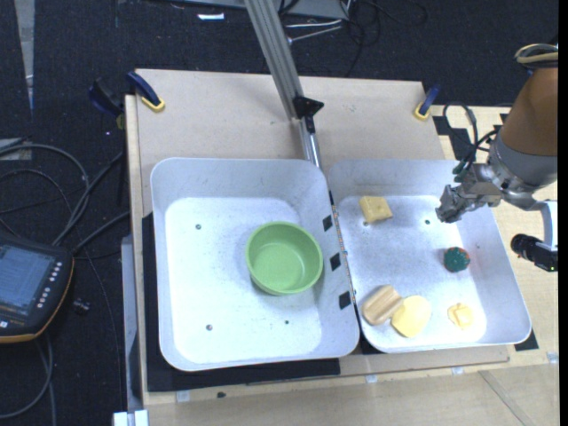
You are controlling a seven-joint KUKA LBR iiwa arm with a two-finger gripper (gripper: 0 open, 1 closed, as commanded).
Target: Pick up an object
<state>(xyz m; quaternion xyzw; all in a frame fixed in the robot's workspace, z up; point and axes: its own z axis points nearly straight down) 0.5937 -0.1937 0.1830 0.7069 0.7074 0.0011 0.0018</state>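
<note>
The right bin [497,238] holds a yellow cube-like piece [375,209] near its far left, a dark green ball [456,259] at mid right, a tan bread-like piece [382,303], a round yellow piece [412,316] and a small yellow piece [460,314] along the near side. A green bowl [285,257] sits in the left bin [177,238]. My gripper [448,211] hangs over the right bin's far right part, above and behind the green ball, with nothing seen between its fingers.
A slanted metal pole [275,47] rises from the bench's far side between the bins. Blue and yellow clamps [145,91] [427,103] sit at the bench's back corners. Black clips [335,260] mark the seam between bins.
</note>
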